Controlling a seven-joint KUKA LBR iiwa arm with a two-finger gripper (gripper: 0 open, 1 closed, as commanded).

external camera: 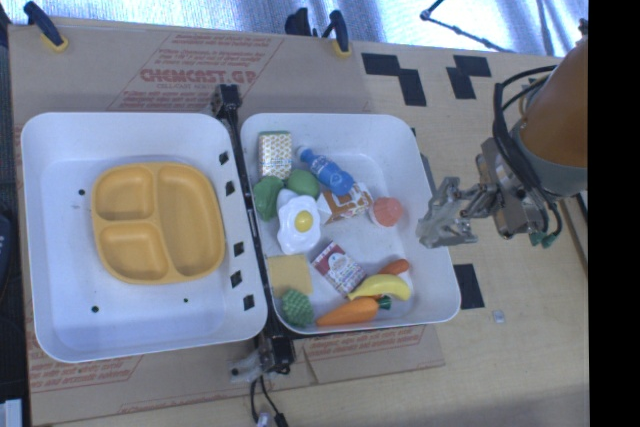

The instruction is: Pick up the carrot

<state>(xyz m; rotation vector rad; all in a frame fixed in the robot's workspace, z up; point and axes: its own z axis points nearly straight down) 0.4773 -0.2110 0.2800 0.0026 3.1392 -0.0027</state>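
Right now the carrot (349,312) lies near the front edge of the right bin (425,175), orange, lying nearly flat with its green end pointing toward the banana (381,287) just above it. The gripper (438,218) hangs outside that bin, just past its right wall, well apart from the carrot and higher up in the view. Its fingers look slightly spread, with nothing between them.

Inside the right bin sits a crowd of toy food. A silvery wrapped packet (274,155) stands at the back left, with a blue bottle (326,171) beside it. Below those are two green vegetables (284,190), a fried egg (299,224), a small brown carton (344,204) and a round peach-coloured piece (388,211). Nearer the front lie a yellow cheese slice (289,273), a red and white packet (337,268), a green knobbly piece (296,306) and a small red item (397,267) touching the banana.

The left bin (45,215) holds a yellow divided plate (158,221) with three compartments, lying flat in the middle
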